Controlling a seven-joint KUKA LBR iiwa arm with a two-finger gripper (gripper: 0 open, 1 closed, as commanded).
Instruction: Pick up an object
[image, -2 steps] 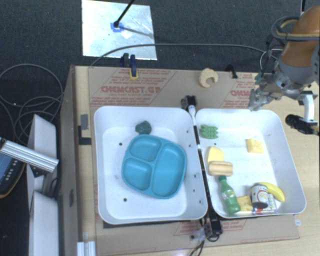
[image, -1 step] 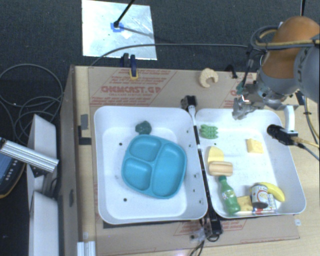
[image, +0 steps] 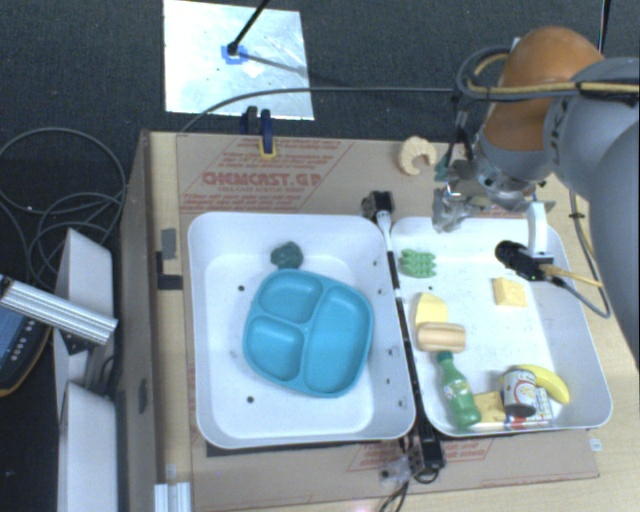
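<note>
Green toy (image: 418, 263) at the far end of the right bin (image: 585, 350): the nearest candidate, not yet gripped.

The gripper (image: 449, 213) hangs over the bin's far left corner, just beyond the green toy; whether its fingers are spread or closed cannot be told, and nothing is seen between them. This looks like the approach step. Next it would need to come down squarely over one object, such as the yellow block (image: 509, 292) or the green bottle (image: 457, 391).

Grey arm (image: 600, 130) from the right, orange-banded wrist bent down, tool (image: 450, 212) low.
</note>
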